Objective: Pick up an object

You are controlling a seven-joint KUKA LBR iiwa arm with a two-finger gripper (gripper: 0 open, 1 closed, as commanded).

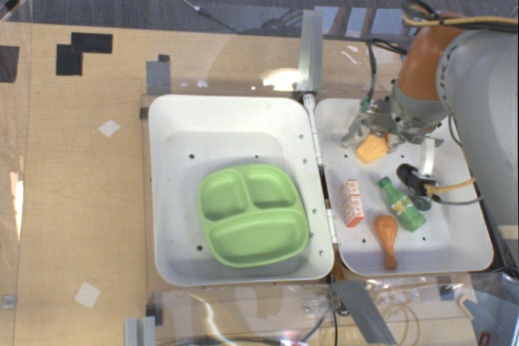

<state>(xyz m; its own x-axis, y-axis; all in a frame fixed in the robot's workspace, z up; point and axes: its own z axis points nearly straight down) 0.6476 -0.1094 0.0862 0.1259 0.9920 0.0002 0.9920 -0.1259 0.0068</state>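
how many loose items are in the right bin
4: a yellow wedge under the gripper, a small carton near the divider, a green bottle, an orange drumstick. The arm may hide more.

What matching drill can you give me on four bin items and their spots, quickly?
Things:
1. green divided plastic plate
2. yellow wedge-shaped toy cheese
3. green toy bottle
4. orange toy drumstick

Places:
A. nearest the right bin's front edge
B. alone in the left bin
C. right bin, directly under the gripper
D. right bin, between the small red-and-white box and the black cable

Pairs: 1-B, 2-C, 3-D, 4-A
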